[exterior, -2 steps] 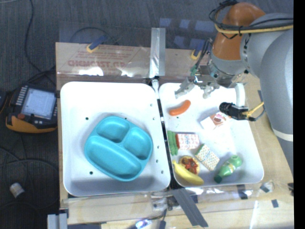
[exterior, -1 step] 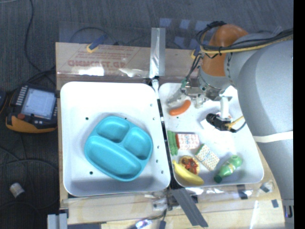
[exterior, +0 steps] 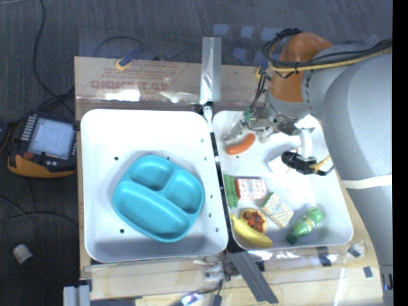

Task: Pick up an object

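claw low over the orange toy at the far end of the right bin

the gripper [exterior: 252, 125] hangs low at the far end of the right bin [exterior: 331, 190], near the wall that the two bins share. the grey arm [exterior: 357, 113] reaches in from the view's right, with its orange band [exterior: 299, 53] above the wrist. from this slant i cannot tell whether the claw is apart or together.

the orange sausage-shaped toy [exterior: 240, 146] lies on the bin floor just beside the claw, on its nearer side. it is tilted, with one end pointing up toward the tip. the two are too close to tell whether they touch, or whether the toy is gripped.

the other things crowd the near half of the same bin. a thin green piece [exterior: 229, 190] lies along the shared wall, and a red-and-white carton [exterior: 250, 188] sits just beside it. a speckled pale box [exterior: 278, 210] lies tilted to the carton's right. a yellow banana [exterior: 250, 234] curves in the near corner by the shared wall, and a small red toy [exterior: 254, 218] touches its upper edge. a green bottle [exterior: 305, 225] lies tilted toward the other near corner.

the left bin [exterior: 102, 132] holds a blue divided plate [exterior: 159, 196] with three compartments, sitting at a slant near the middle.
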`<act>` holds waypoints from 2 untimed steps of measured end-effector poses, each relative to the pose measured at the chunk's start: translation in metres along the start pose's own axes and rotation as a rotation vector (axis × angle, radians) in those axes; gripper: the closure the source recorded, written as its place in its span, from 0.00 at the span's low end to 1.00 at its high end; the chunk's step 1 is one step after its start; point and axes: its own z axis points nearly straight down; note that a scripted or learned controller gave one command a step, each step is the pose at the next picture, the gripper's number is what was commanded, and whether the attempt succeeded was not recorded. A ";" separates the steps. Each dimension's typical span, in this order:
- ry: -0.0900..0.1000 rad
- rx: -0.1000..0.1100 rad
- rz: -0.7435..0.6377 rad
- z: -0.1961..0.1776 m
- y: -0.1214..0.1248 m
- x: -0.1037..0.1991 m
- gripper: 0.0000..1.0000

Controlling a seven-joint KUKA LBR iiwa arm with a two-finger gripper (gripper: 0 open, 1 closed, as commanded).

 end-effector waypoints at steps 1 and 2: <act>-0.001 -0.004 -0.001 -0.012 0.002 0.000 1.00; 0.009 0.008 0.021 -0.112 0.005 0.059 1.00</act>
